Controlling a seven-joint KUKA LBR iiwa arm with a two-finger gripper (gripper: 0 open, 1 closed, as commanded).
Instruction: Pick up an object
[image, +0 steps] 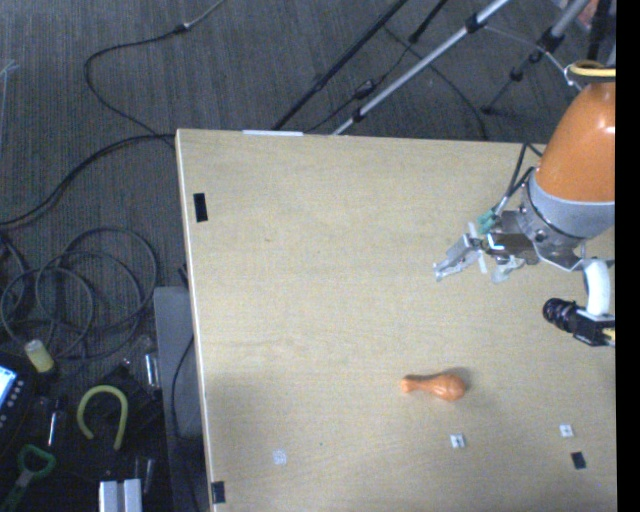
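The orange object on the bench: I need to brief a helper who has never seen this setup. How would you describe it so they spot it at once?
Start at the tan bench top and look toward its near edge. The orange object lies below the gripper and apart from it. It is pear-shaped with a thin neck pointing left, unlike the tiny flat markers nearby.

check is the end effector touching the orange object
No, the end effector hangs apart from the orange object, which lies alone on the tabletop.

Black cables (80, 270) on grey carpet; green hook (103, 408) beside bench (300, 300)
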